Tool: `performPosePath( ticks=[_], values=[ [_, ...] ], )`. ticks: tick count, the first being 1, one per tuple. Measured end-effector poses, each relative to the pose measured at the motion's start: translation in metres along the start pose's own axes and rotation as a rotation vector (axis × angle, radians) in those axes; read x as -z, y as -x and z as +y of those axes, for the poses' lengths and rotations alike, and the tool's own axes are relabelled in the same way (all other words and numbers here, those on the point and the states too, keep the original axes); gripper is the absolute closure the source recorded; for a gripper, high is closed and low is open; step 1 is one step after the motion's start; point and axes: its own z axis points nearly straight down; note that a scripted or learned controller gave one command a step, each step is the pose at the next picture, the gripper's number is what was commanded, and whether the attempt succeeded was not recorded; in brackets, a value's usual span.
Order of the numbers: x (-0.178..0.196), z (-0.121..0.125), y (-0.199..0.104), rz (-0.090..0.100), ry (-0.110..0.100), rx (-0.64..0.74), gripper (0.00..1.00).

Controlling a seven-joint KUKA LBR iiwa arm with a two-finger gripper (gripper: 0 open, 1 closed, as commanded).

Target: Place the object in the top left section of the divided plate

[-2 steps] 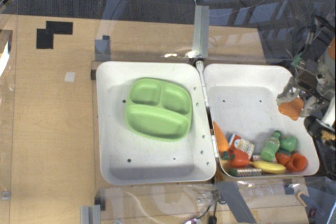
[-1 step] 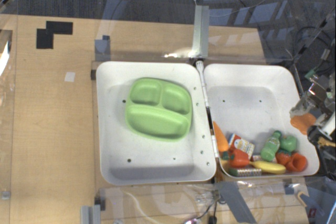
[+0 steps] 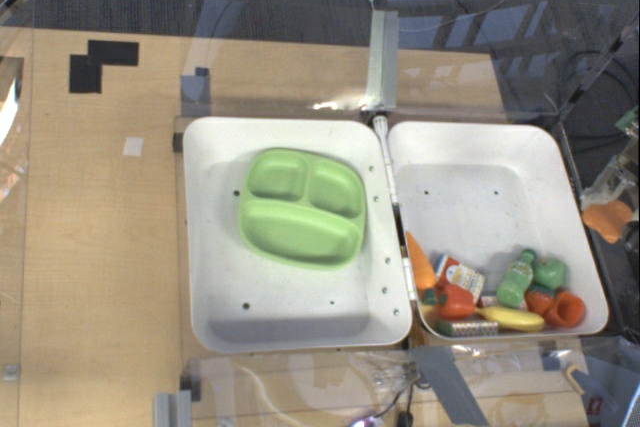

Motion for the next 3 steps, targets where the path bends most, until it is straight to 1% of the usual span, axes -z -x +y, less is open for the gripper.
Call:
performPosePath(
  ticks=[1, 2, 3],
  values=[
    [0.013, 0.013, -0.004, -0.001, -0.001, -0.018, 1.00],
    [0.002, 0.028, -0.017, -0.001, 0.000, -0.001, 1.00],
    [-0.019, 0.039, -0.034, -0.001, -0.001, 0.126, 1.00]
  ],
)
